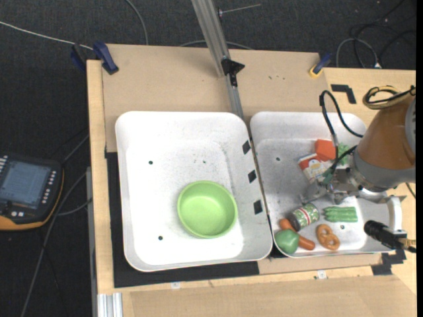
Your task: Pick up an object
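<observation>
- The arm (390, 147) reaches in from the right over the right bin (277, 127), its orange band above the grey wrist.
- The claw (328, 185) sits low in the middle of that bin; whether it is released or clenched cannot be told.
- Just near of the claw lies a small can (305, 215) with a green and red label, on its side, long axis running left-near to right-far.
- Right of the can is a green ridged piece (340, 213), its long axis left to right.
- Along the near wall lie a green pepper-like toy (287, 242), an orange carrot-like piece (305, 244) beside it pointing right, and a pretzel (328, 236).
- On the far side of the claw are an orange block (324, 148) and a white and red packet (310, 166), close together.
- The left bin (142, 134) holds a green bowl (207, 208), upright, in its near right part.
- Both bins rest side by side on the desk (172, 71).
</observation>
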